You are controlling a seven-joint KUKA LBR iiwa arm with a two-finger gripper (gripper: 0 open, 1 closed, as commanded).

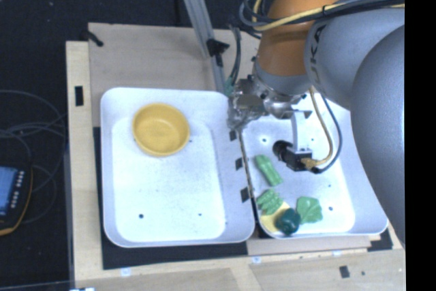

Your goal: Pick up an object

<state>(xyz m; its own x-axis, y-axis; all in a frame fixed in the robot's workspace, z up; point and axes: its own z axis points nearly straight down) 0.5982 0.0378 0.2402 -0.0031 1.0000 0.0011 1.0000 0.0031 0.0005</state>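
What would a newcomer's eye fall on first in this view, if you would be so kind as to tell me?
The big grey arm with its orange band reaches in from the right above the right bin. The yellow bowl stands out alone toward the far left of the left bin. Several green pieces cluster at the right bin's near end.

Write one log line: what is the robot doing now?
stage: reaching | claw: above right bin, holding nothing seen | green toys: in right bin | yellow bowl: in left bin
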